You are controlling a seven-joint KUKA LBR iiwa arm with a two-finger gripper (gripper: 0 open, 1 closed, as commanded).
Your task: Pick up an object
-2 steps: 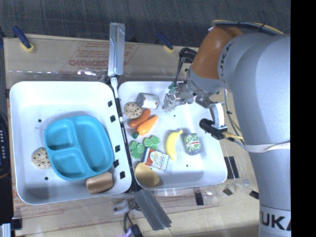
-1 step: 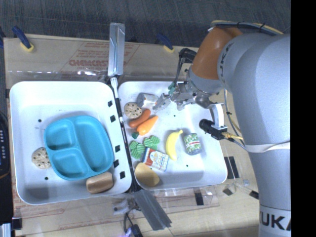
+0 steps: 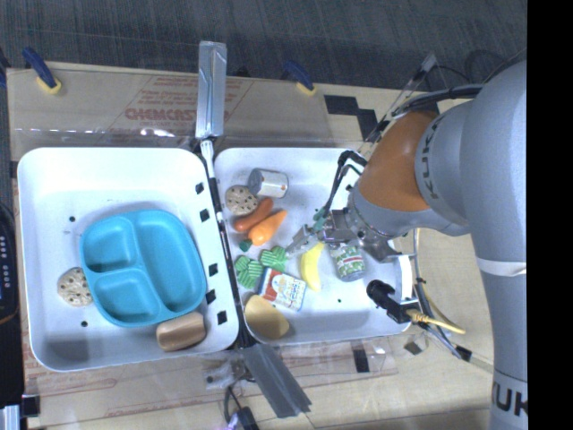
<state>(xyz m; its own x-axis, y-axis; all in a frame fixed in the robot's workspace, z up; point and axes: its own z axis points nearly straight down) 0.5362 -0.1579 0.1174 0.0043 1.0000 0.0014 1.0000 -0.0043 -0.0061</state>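
Note:
My gripper (image 3: 311, 231) hangs low over the middle of the right bin (image 3: 358, 316), reaching in from the right under the orange-banded wrist. Just below it lies a yellow banana (image 3: 311, 265). A small jar with a green label (image 3: 348, 262) rests beside the banana, under the wrist. Left of the gripper lie an orange carrot (image 3: 267, 227) and a red sausage (image 3: 254, 215). I see nothing held at the gripper's tip.
The right bin also holds a tin can (image 3: 268, 184), a cookie (image 3: 239, 198), green pieces (image 3: 260, 265), a small carton (image 3: 284, 289) and a tan wedge (image 3: 267, 321). The left bin (image 3: 45, 177) bears a blue divided plate (image 3: 141, 265), a cookie (image 3: 74, 287) and a bread roll (image 3: 181, 331).

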